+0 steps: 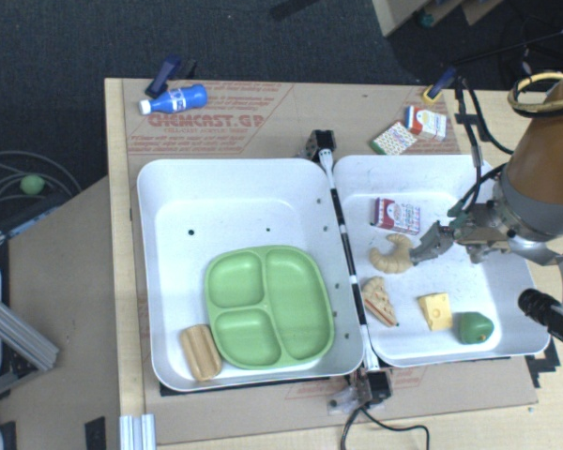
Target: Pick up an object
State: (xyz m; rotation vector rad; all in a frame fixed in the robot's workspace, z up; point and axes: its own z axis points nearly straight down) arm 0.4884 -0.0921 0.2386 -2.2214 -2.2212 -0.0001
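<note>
Looking down, I count five items in the right bin (507, 345): croissant (392, 253), red carton (396, 216), pizza slice (379, 301), cheese (436, 310), green pepper (474, 327). Gripper (430, 247) sits beside the croissant, whose long axis runs near upright; grip state I cannot tell.

The two bins (169, 251) are white. The divided plate (267, 306) is light green. Beside it, the bread piece (200, 352) is tan. The small carton (396, 216) is red and white. The croissant (391, 253) is pale golden brown, the cheese wedge (436, 310) yellow, the round item (474, 327) green. The surface (263, 120) is light brown with reddish lettering. The bottle (174, 99) there is blue and white.
</note>
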